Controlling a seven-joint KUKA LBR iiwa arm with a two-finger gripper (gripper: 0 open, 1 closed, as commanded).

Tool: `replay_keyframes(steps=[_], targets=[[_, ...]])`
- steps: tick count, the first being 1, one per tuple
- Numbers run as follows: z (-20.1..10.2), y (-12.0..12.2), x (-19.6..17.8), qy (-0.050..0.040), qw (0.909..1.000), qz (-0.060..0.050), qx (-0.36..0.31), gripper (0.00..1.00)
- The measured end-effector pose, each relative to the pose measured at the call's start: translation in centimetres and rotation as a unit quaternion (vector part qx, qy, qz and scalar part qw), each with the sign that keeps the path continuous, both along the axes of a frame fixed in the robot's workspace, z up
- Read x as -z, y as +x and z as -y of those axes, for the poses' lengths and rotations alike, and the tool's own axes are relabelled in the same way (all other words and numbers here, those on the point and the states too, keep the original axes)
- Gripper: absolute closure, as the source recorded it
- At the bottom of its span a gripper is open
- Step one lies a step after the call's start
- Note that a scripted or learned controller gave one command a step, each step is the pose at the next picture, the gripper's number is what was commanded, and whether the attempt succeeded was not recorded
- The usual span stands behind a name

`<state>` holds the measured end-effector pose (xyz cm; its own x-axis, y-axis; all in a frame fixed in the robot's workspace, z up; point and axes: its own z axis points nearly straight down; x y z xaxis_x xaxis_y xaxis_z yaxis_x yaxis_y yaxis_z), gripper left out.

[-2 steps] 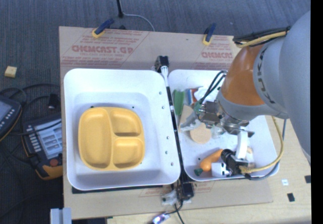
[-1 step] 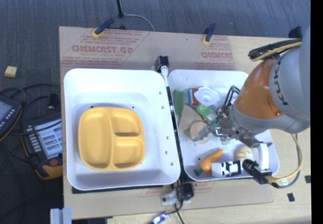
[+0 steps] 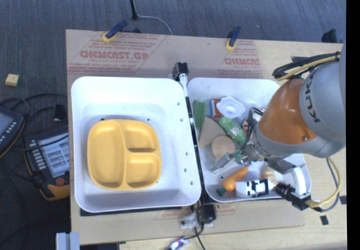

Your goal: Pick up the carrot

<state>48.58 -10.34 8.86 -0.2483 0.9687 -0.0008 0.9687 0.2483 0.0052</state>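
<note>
The pincer hovers just above the carrot; whether it is spread or pressed together, I cannot tell. It should drop straight onto the carrot's middle, avoiding the white bottle beside it.

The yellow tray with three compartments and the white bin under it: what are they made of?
The yellow three-compartment tray looks like moulded plastic, matte to satin: one even colour, rounded edges, soft dividers. The left white bin seems to be smooth plastic too, with rounded corners and a faint sheen, though painted metal can't be ruled out.

Grey arm reaching from right, orange band above wrist, hand lowered
</note>
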Motion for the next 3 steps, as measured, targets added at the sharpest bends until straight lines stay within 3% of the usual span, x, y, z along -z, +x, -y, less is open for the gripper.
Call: replay_keyframes(steps=[1,2,3], targets=[[0.1,0.1,-1.1,-0.0011,1.0000,0.002,0.000,1.00],[-8.3,0.8,-9.6,0.0001,0.9992,-0.003,0.040,1.00],[-8.2,0.7,-9.5,-0.0005,0.9992,-0.003,0.040,0.00]])
